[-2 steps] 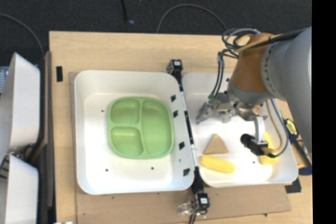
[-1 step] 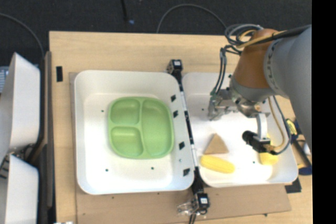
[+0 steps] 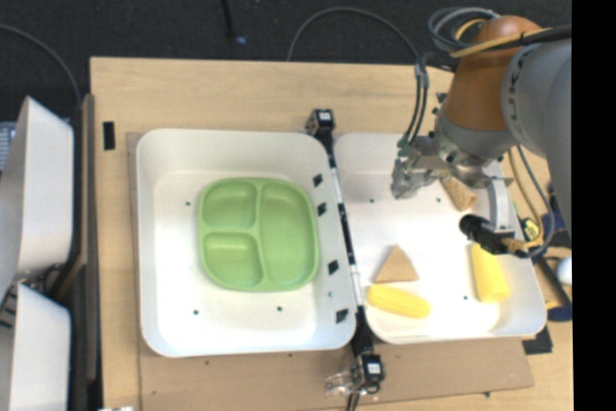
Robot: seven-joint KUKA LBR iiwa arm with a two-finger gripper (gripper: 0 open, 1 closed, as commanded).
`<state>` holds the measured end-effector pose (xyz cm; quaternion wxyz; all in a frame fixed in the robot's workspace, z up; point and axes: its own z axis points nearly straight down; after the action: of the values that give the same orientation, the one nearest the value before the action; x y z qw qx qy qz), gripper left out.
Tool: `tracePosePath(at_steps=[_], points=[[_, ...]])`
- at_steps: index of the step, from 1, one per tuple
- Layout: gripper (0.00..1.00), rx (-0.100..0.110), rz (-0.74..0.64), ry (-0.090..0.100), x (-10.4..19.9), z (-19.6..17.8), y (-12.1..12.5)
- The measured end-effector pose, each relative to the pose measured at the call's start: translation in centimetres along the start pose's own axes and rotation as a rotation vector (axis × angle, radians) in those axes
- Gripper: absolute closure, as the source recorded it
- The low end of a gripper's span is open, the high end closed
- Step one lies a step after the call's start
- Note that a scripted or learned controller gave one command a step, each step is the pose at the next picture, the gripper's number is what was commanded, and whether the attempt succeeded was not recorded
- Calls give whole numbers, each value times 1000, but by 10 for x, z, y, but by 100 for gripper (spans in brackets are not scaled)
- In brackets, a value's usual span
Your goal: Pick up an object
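Seen from the camera view, looking down at a slant: two shallow white bins side by side on a pale wooden surface. Left bin holding a green divided tray, round-cornered, lying flat near its middle. Right bin holding the loose pieces: a tan wedge near its middle, a yellow corn-like piece just beside and nearer than the wedge, close to the near-left corner, and a second yellow piece standing lengthwise toward the right wall, dark at its far end. A small tan scrap half hidden under the wrist.

Gripper hanging over the far part of the right bin, reaching in from the right, well apart from wedge and yellow pieces alike. Jaws too dark and foreshortened to read: cannot tell whether apart or together. Nothing visible between them.

As judgement only: probably light toy food, moulded plastic or foam, stiff enough to keep shape, hardly fragile. Yellow pieces likely smooth and rounded, so prone to roll or squirt out of a pinch; best taken across the short width at mid-length, jaws square to the long axis. Wedge flat and low, sloped sides liable to slip upward; best taken across two parallel faces, or across the broad base. Nearer yellow piece crowds the wedge, leaving little room for a jaw between them; the right-hand piece stands freer, though close to the wall.
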<state>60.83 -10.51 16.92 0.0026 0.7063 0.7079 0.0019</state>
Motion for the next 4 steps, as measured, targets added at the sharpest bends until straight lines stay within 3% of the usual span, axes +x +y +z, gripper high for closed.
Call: tracePosePath(at_steps=[1,2,4], points=[[100,0,-2,0,7,-48,4],[100,3,-3,1,6,-66,5],[100,4,-5,2,104,-77,-7]])
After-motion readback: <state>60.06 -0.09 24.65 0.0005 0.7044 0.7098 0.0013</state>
